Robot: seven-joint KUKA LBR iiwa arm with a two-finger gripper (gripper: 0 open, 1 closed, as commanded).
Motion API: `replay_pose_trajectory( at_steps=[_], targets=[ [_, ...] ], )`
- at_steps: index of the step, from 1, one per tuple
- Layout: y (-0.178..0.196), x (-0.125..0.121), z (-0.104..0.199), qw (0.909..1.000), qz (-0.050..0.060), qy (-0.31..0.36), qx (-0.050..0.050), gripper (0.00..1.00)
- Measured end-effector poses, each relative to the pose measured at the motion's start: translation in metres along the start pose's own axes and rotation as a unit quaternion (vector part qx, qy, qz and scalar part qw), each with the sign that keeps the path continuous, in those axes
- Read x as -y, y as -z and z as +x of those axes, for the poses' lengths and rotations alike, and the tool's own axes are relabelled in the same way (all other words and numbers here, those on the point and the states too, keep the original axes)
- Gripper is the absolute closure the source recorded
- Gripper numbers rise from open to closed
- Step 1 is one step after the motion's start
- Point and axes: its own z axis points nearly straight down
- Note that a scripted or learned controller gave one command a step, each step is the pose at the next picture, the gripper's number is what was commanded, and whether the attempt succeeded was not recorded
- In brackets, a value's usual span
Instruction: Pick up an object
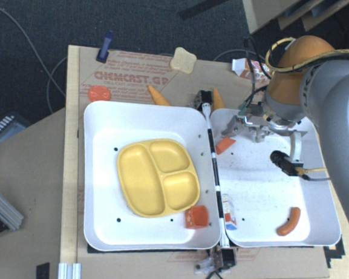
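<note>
Operator: arm's wrist hides your jaws (pixel 256 126) at right bin (pixel 257 231) rear; can't tell grip state. Sausage (pixel 289 221) near front-right edge, bin centre open.

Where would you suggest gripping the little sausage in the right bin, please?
Across its middle, coming straight down from above. The sausage lies flat on the right bin floor, a slim, slightly curved piece pointing roughly up the view, so closing across its narrow width seems safest. The bin wall is close on its right.
</note>
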Motion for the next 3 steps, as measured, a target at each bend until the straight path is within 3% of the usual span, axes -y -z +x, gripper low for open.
replay_pose_trajectory(
  at_steps=[3],
  targets=[
    [0.0001, -0.0001, 0.0021, 1.0000, 0.000, 0.000, 0.000, 0.00]
  ],
)
